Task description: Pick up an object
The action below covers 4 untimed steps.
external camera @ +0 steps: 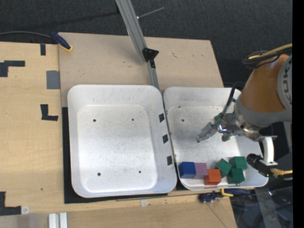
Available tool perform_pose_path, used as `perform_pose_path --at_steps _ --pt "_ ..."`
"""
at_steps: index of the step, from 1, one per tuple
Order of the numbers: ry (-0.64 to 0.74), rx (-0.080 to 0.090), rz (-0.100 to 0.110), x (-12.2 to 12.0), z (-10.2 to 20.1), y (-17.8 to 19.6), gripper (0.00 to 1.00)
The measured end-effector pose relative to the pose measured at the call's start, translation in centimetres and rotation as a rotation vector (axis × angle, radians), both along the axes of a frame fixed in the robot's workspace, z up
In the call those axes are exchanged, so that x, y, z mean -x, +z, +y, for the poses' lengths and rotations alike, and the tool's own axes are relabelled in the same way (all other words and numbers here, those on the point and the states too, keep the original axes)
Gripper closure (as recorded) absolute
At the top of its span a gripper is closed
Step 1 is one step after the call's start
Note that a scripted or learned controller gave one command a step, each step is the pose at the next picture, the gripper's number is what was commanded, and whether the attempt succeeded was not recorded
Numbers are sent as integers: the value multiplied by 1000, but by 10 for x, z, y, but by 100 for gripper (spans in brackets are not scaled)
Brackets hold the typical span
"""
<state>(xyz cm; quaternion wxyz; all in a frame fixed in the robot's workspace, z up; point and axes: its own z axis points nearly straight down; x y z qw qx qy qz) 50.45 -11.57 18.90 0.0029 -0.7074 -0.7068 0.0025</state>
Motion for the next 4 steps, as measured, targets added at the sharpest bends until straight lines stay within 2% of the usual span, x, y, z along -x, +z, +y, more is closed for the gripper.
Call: perform_pose_path --at_steps 1,2,3,4 --pt "1 -1 0 5 2 -44 0" --pt "4 -1 -4 4 3 -32 100" --pt "2 1 -10 4 0 10 100" --pt "2 0 -8 3 1 23 100"
